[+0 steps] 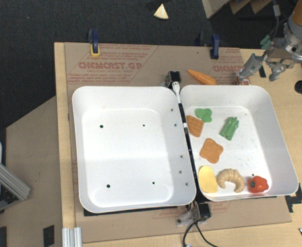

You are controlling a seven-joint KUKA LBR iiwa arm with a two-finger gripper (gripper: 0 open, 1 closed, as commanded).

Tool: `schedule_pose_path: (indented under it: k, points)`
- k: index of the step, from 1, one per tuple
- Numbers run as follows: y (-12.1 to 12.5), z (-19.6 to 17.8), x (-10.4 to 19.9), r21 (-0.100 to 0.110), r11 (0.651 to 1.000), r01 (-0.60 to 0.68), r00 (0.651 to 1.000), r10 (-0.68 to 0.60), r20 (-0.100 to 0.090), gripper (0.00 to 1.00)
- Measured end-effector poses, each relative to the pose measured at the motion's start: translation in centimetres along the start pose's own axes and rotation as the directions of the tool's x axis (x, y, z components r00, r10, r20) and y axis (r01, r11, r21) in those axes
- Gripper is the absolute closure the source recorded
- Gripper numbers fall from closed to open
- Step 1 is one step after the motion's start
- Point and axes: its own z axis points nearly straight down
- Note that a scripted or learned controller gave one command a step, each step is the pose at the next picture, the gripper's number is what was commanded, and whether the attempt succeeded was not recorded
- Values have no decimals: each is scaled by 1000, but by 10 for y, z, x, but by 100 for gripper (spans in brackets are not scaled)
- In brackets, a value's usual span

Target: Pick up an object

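The gripper (pixel 262 68) hung at the upper right of the frame, outside the far rim of the right bin (pixel 274 118), its fingers spread apart with nothing between them. All the candidates lay lower in that bin — a green piece (pixel 229 128) near the middle, two orange slabs (pixel 211 151), and along the near edge a croissant (pixel 231 179) beside a tomato (pixel 258 184) — while a carrot (pixel 202 77) rested outside on the board, at upper centre. The likely trouble was crowding: the croissant and tomato sat nearly touching and close against the rim, so a descending finger could strike the wall or nudge a neighbour, and the flat slabs might simply slip free.
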Motion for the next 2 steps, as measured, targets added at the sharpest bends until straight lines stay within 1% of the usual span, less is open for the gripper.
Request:
schedule_pose_path:
  k: [1, 2]
  points:
    - [-5, 184, -12, 16, 1000, -2, 1000, 2, -4, 0]
    - [-48, 188, -22, 5, 1000, -3, 1000, 3, -1, 0]
